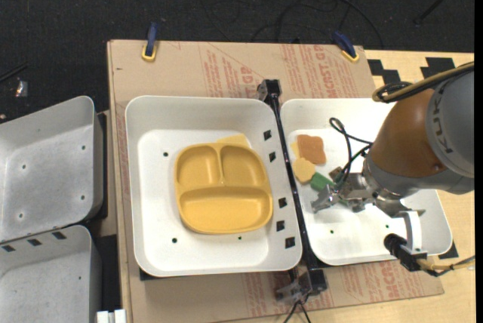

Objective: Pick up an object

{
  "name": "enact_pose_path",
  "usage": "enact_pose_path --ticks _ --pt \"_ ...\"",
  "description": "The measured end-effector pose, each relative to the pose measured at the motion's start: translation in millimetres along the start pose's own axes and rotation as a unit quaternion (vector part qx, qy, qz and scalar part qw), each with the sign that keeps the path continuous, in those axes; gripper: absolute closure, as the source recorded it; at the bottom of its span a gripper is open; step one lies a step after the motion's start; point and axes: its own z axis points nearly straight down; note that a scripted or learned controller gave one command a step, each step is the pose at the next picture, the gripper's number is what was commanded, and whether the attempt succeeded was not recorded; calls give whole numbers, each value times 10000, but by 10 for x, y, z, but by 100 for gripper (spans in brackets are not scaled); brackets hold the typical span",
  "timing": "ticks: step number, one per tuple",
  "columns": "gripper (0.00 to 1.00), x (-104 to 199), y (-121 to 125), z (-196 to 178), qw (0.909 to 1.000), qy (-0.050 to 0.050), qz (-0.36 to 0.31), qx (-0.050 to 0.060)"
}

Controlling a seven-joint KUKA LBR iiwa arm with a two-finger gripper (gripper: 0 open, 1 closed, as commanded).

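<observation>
A yellow divided plate (223,189) lies in the left bin (151,163). In the right bin (430,238) an orange-brown flat piece (311,148), a pale yellow piece (303,170) and a small green block (319,181) lie close together near the divider. My gripper (326,198) is low in the right bin, just below and right of the green block, pointing left toward the divider. The grey and orange arm (415,140) covers the right half of that bin.
A black clamp bar (284,163) runs between the two bins. White lids (45,163) lie off the bench to the left. Blue and yellow clamps (151,42) hold the cardboard's far edge. Cables trail near the bin's lower right corner (407,250).
</observation>
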Motion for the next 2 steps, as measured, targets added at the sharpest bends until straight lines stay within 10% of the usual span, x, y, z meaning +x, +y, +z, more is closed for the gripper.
enact_pose_path --ticks 1,2 --pt "100 0 11 -130 10000 -2 8 -19" --pt "100 -81 66 -708 10000 -14 -16 -50"
